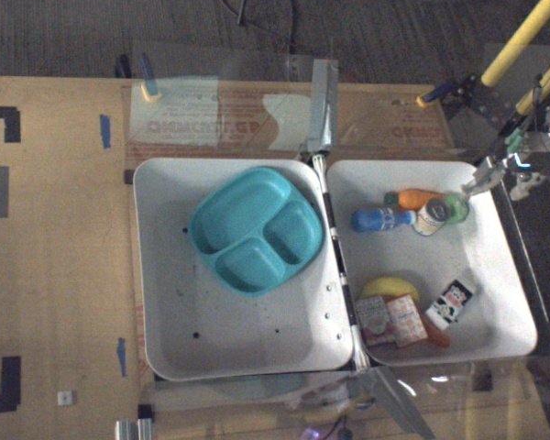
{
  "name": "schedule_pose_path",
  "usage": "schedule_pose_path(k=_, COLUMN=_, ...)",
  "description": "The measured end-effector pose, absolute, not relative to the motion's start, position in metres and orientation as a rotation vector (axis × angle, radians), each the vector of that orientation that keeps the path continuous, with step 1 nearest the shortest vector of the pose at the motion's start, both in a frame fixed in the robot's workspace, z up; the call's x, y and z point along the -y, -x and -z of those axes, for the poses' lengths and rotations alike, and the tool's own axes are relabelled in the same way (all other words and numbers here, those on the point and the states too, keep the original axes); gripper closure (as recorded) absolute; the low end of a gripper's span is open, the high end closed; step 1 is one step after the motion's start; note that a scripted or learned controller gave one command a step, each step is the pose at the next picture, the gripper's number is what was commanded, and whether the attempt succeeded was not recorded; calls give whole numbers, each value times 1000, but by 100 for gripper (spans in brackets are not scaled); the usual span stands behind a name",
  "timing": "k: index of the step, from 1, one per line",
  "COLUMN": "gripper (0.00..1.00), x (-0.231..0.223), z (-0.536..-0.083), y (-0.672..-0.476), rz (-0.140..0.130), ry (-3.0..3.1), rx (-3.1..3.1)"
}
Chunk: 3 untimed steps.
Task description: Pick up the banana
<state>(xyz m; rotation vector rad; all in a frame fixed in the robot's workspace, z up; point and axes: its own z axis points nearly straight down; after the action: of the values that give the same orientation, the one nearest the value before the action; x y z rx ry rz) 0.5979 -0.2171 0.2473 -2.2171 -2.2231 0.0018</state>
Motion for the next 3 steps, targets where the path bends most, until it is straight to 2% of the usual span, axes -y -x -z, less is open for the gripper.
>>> schedule_pose_path(k=1, gripper=0, x=148, z=-169, y=-528, rz=-2, ry=2131, rx=2304)
schedule_pose_path(k=2, gripper=0, x=119, z=-98, y=-539, rz=0, ry=1755, rx=2601)
schedule_pose_path(k=3, gripper=0, x=121, z=-88, y=-616, rz=6, ry=2032, rx=2401)
